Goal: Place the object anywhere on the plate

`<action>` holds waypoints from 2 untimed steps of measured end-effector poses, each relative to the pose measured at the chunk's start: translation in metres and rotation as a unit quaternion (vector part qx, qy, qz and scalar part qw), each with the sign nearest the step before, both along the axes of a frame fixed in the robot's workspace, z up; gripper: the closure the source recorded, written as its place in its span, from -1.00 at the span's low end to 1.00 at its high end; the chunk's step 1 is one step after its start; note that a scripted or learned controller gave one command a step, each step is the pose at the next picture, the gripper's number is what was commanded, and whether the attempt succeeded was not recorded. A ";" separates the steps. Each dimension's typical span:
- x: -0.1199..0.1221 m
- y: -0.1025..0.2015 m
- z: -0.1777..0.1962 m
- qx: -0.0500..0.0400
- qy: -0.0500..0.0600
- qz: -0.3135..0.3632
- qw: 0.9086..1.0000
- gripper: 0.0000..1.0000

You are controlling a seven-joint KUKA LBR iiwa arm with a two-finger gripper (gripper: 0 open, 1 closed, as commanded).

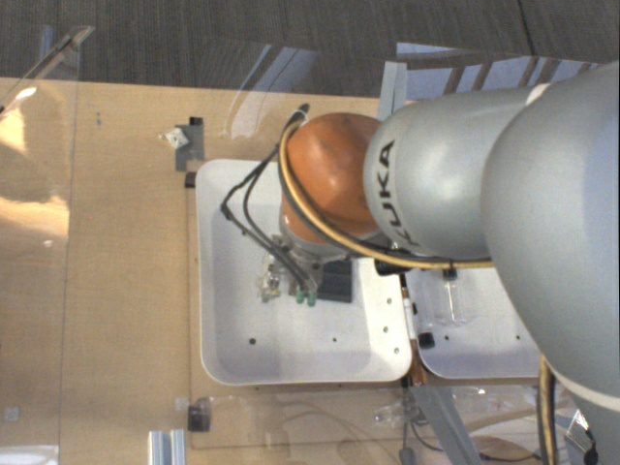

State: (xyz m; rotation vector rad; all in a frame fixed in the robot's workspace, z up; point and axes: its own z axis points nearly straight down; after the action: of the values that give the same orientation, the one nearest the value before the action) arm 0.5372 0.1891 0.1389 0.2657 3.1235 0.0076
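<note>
The grey KUKA arm (504,192) takes up most of the right half of the view, its bulk reaching in over the right bin (484,356) and covering most of it. Its orange band (325,177) sits above the wrist, ringed by a black-and-yellow cable (291,192) that loops down toward the tool. Below it lies the left bin (232,356), a shallow white tray on the wooden bench (107,260), whose floor shows bare white around the tool. The gripper (291,287) hangs low over the middle of that bin, just beside a dark square block (336,281) at the wrist's lower edge. What looks like a small pale, glinting item at the gripper's tip may be the object, but the view is too blurred there to tell, nor can it be told how the gripper stands.
</note>
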 end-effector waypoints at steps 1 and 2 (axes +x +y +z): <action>0.104 0.043 -0.047 0.001 -0.005 0.070 0.998 1.00; 0.072 0.047 0.049 -0.001 -0.003 0.234 0.972 1.00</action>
State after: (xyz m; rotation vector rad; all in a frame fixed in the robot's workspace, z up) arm 0.6095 0.2364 0.1876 -0.4713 3.0937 0.0077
